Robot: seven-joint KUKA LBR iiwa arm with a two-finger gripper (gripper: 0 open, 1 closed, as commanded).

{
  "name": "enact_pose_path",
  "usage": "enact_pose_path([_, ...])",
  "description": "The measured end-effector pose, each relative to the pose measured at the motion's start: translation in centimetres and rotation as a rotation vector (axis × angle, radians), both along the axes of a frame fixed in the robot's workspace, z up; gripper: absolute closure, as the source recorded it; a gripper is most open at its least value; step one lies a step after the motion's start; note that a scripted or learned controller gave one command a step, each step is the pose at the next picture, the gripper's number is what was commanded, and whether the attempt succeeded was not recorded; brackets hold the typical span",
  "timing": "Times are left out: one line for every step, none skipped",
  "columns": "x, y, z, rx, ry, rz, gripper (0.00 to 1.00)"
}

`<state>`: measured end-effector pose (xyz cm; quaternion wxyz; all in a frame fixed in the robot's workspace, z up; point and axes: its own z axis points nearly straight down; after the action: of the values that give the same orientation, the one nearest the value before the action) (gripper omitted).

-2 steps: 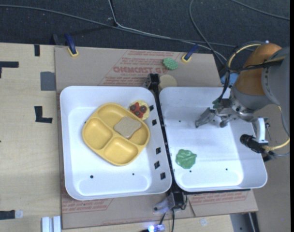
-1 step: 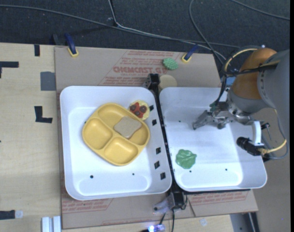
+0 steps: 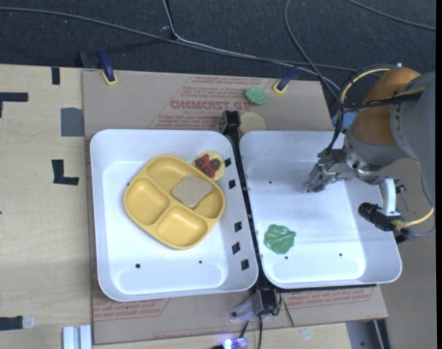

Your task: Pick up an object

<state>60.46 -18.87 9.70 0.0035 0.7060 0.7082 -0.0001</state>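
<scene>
A green leafy lettuce piece (image 3: 279, 238) lies in the right bin (image 3: 301, 202), near its front left corner. My gripper (image 3: 317, 179) hangs low over the same bin's back right area, up and to the right of the lettuce and well apart from it. I see nothing between its fingers. In the left bin (image 3: 115, 195) rests a yellow divided plate (image 3: 174, 201) with a tan bread slice (image 3: 191, 190) in one compartment. A small red and dark berry cluster (image 3: 209, 164) sits at the plate's far right rim.
A green round item (image 3: 256, 96) lies on the cardboard behind the bins. Black clips line the divider between the bins. Cables run across the dark floor at the back. The arm's grey body and orange band (image 3: 384, 100) stand over the right bin's right edge.
</scene>
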Motion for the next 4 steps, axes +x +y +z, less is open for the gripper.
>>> enact_pose_path([0.0, 0.2, 6.4, 0.004, 0.0, -0.002, 1.0])
enact_pose_path([0.2, 0.2, 11.0, 0.004, 0.001, -0.002, 1.0])
enact_pose_path([-0.3, 4.6, 10.9, 0.006, 0.006, 0.001, 1.0])
enact_pose_path([-0.1, 10.6, 10.6, 0.006, 0.006, 0.004, 1.0])
